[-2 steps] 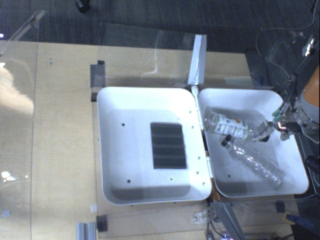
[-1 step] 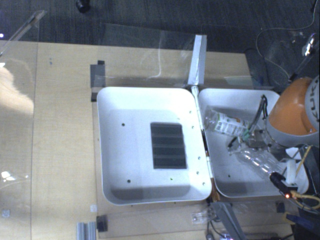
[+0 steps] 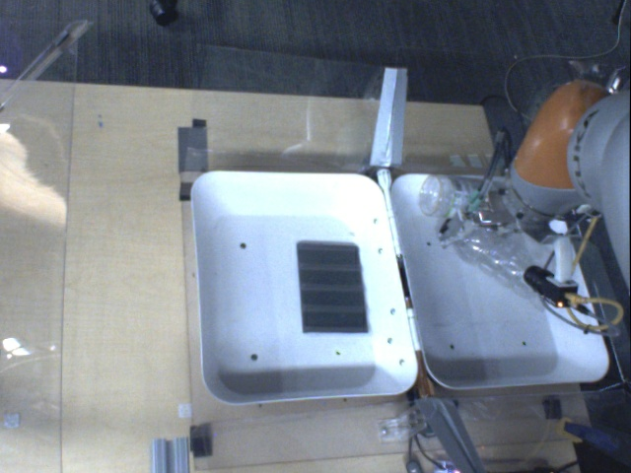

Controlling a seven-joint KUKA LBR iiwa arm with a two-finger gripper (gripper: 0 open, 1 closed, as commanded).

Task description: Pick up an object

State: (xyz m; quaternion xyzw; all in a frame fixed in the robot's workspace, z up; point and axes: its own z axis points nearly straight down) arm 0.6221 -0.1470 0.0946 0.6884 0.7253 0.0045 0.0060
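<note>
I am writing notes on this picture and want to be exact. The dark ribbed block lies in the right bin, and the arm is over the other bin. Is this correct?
Not quite. The camera view shows the dark ribbed block in the left bin, not the right one. The arm is over the other bin, the right bin, where a clear plastic object lies.

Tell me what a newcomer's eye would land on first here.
The dark ribbed rectangular block lying alone in the middle of the left white bin stands out most. Next comes the grey arm with its orange band, reaching in from the right over the right bin, above a clear crinkled plastic object near that bin's far edge.
</note>
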